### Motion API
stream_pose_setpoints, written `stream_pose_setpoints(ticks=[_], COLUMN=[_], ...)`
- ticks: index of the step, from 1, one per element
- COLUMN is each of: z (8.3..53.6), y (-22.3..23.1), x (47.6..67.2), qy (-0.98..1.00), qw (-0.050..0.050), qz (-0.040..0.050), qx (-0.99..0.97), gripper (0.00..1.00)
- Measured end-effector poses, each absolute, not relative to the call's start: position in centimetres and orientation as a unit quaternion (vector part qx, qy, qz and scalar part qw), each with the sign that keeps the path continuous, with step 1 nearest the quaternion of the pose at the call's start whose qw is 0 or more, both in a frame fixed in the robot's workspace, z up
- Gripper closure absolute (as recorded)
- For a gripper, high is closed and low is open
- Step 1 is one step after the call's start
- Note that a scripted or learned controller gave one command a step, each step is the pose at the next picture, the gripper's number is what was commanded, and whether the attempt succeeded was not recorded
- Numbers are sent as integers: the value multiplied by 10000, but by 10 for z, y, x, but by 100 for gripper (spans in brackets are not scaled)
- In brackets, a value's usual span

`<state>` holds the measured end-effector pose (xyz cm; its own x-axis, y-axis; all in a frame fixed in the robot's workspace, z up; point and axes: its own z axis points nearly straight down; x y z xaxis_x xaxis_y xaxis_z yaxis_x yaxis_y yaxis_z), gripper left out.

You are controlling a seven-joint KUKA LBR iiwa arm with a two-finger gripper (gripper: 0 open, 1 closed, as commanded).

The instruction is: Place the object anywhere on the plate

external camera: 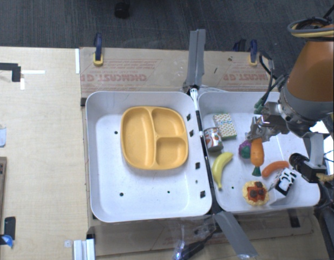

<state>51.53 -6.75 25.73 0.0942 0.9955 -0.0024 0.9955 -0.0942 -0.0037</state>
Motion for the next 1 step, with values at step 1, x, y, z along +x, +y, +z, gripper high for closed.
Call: stream_pose_setpoints(ticks=[1], z=[244], y=[41], x=[536], qy=[-6247], qw=[6], qz=[23], qx=[-7809], gripper=[100])
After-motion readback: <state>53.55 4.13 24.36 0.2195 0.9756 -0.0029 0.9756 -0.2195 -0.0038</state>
